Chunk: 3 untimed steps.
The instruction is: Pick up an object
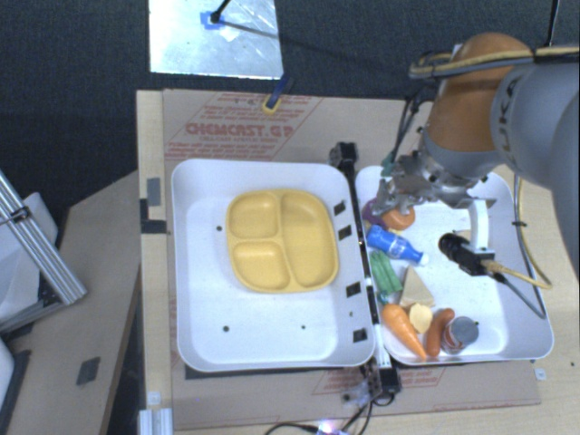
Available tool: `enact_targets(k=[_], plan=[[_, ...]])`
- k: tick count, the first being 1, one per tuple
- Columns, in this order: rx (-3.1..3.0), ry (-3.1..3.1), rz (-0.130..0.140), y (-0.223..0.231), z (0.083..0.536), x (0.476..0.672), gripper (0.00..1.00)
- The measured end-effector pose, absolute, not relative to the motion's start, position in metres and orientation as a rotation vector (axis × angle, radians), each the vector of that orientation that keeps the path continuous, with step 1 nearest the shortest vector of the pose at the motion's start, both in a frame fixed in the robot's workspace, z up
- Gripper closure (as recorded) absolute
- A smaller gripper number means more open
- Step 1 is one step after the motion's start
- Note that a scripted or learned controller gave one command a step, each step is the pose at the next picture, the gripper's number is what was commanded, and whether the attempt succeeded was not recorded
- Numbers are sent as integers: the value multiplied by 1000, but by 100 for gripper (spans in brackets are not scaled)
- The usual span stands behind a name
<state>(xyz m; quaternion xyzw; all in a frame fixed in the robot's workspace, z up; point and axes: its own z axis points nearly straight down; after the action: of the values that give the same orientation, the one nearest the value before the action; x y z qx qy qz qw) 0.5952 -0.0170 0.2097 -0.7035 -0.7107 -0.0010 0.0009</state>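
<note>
Gripper [396, 199] sits low in the right bin [517, 333], right on top of a small round orange thing [400, 218], with a purple piece [373, 212] just left. Can't tell if it's open or clamped.

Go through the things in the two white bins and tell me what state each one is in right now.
Yellow three-compartment plastic plate: flat, right side up, left bin.
Blue plastic bottle: lying on its side, right bin.
Orange toy carrot: lying flat, right bin.
Green toy vegetable: lying flat beside the bottle.
Gripper: low over the right bin's far left part.
</note>
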Motion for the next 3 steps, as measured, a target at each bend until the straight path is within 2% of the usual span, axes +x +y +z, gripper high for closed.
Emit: enact_targets(k=[2,3], plan=[[-2210,-2232,-4,74,232,570,100],[-2213,-2229,-2,88,232,567,100]])
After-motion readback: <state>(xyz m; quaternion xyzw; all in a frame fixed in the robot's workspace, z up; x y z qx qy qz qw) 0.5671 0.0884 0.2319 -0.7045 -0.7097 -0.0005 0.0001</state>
